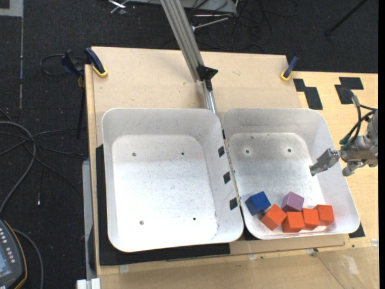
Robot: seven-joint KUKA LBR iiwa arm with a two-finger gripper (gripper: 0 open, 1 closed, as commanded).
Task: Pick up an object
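Although nothing is gripped, the wooden bench (150,77) is spanned by two shallow white plastic bins; the right bin (274,128) holds every object. Over its right rim the gripper (335,162) is seen released, fingers spread. Five small matte cubes are crowded at the near wall: a blue cube (257,201), a purple cube (293,201), three orange cubes (299,218). A descent could be blocked by touching neighbours.

We are finding the left bin (162,179) lying open across its whole floor. In the right bin (274,146) the far floor is lying open too; blocks are crowding the near wall: a blue block (258,202), a purple block (293,201) and four orange blocks (299,218), mostly touching, leaving little gap between them.
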